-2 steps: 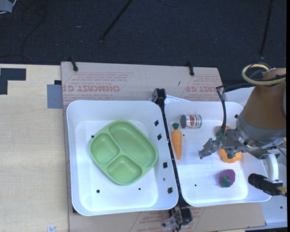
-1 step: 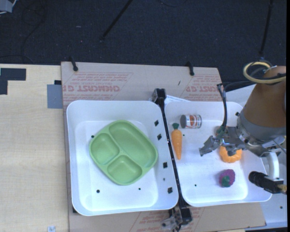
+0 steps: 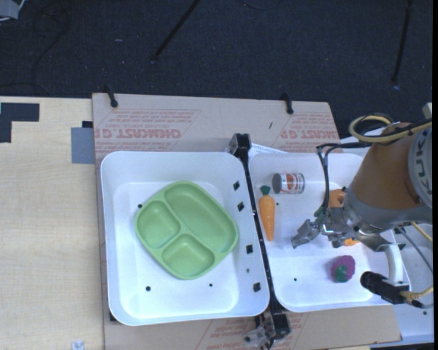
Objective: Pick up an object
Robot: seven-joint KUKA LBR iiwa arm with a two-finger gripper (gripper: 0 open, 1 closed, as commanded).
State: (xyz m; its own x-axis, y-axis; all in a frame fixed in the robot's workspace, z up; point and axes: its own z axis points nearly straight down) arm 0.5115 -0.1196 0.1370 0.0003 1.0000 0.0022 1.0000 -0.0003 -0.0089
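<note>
In the right bin (image 3: 299, 294), my gripper (image 3: 305, 235) hangs low near the middle, reaching in from the right. An orange carrot with a green top (image 3: 266, 214) lies to its left beside the divider, a short gap away. At the back of the bin, a small can with a red and white label (image 3: 289, 183) rests on its side. A purple and green berry-like toy (image 3: 342, 268) sits to the gripper's right, toward the front. An orange object (image 3: 337, 198) peeks out from behind the wrist, mostly hidden. I see nothing between the fingers.
The left bin (image 3: 124, 283) holds a green divided plate (image 3: 185, 229). A black divider (image 3: 254, 232) separates the two bins. Cardboard (image 3: 204, 126) lies under the bins, and the pale wooden bench (image 3: 36, 232) stretches to the left.
</note>
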